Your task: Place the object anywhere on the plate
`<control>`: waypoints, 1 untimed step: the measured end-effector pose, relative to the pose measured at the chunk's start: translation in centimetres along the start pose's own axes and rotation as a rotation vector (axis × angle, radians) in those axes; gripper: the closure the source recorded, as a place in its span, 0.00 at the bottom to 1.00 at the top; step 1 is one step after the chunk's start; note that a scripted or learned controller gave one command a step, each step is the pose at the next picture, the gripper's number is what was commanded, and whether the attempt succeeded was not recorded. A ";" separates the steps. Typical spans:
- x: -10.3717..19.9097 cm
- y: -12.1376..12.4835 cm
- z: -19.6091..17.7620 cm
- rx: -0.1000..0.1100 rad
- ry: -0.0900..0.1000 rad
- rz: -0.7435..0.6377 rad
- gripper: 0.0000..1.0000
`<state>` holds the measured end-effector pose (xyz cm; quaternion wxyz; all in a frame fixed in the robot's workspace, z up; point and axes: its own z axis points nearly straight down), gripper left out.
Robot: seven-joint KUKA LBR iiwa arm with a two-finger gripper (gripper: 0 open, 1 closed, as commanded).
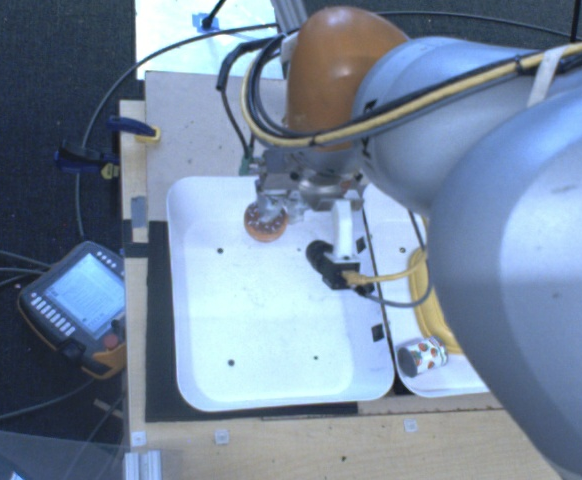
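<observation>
Overhead, arm (471, 168) bent low across left bin (271, 368), wrist down

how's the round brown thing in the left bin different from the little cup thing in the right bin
The brown round object is flat and sits near the left bin's far edge, under the arm. The small cup is white with red marks, lies tipped near the right bin's front edge. Both are small.
</observation>
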<state>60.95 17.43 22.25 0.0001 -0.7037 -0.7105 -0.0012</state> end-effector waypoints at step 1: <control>-0.3 0.0 -0.1 0.001 -0.001 0.004 0.00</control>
